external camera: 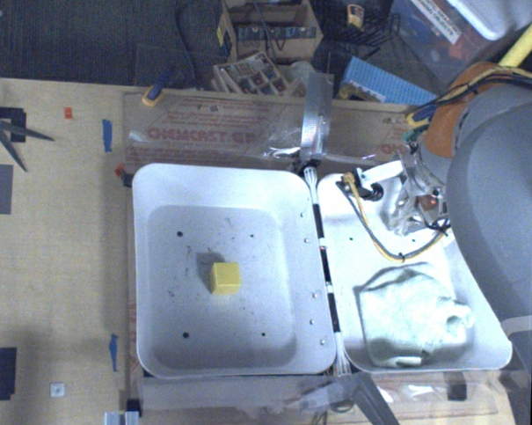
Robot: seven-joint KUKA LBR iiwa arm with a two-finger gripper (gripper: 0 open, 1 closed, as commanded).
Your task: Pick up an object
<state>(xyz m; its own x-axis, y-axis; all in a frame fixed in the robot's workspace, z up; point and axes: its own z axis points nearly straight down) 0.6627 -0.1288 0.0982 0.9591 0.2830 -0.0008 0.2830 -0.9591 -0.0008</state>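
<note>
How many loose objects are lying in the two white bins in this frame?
2. A yellow block lies near the middle of the left bin; a crumpled white cloth lies in the right bin. The arm covers part of that bin, so more may be hidden.

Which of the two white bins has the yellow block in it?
The left bin: the yellow block sits near its middle. The right bin holds a crumpled white cloth.
</note>
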